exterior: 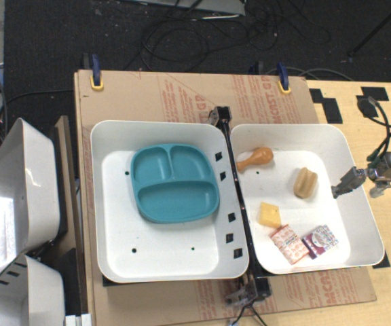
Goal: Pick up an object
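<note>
The right bin (338,138) holds several small items. A tan drumstick-shaped piece (255,159) lies at its back left and a beige bread roll (305,183) sits near the middle. Toward the front are a yellow cheese wedge (271,215), a red-and-white packet (286,242) and a purple-and-white packet (320,240). My gripper (354,189) hangs over the bin's right rim, to the right of the roll. It is open, with nothing between its fingers.
The left bin (107,182) carries a teal divided plate (175,184). A black divider (235,195) runs between the two bins. Both rest on a cardboard sheet (182,94). White tubs (15,195) stand off the bench to the left.
</note>
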